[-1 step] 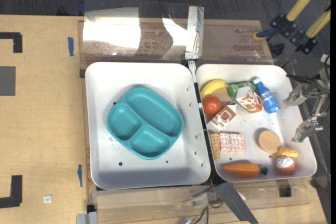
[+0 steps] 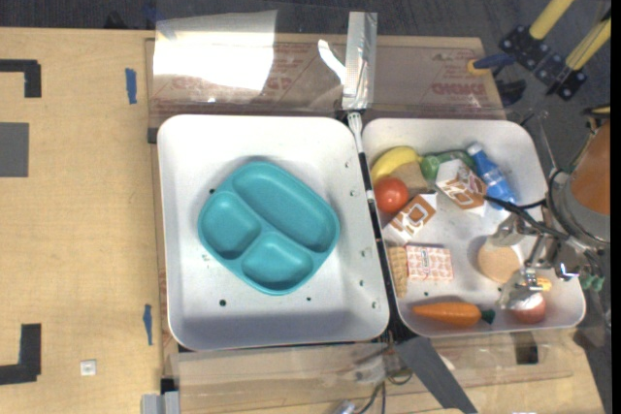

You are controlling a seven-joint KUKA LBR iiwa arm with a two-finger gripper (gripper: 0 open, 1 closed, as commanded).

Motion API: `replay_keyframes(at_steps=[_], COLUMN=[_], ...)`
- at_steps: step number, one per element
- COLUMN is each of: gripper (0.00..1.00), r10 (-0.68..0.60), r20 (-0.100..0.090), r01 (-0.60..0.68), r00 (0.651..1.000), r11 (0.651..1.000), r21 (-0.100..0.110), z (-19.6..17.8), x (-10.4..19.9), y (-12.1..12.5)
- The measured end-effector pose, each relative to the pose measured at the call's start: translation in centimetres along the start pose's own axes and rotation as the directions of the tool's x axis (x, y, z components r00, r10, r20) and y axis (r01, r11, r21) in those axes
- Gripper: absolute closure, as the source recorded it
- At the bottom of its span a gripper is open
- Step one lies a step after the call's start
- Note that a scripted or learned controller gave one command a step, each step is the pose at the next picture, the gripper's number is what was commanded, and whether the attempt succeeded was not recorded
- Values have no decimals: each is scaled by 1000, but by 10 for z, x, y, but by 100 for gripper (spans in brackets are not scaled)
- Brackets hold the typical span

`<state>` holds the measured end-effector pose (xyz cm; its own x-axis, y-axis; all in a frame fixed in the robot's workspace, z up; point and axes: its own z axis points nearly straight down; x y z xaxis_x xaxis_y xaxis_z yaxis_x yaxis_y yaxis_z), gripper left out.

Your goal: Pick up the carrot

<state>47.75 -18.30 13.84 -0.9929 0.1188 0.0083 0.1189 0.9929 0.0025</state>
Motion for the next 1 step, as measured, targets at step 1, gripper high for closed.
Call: replay_keyframes(at_steps=[1], gripper=[0], r10=[106], r20=[16], r01=[-106], r00=[994], r11=[994], r21=[0], z=[50], x=[-31], y=[60])
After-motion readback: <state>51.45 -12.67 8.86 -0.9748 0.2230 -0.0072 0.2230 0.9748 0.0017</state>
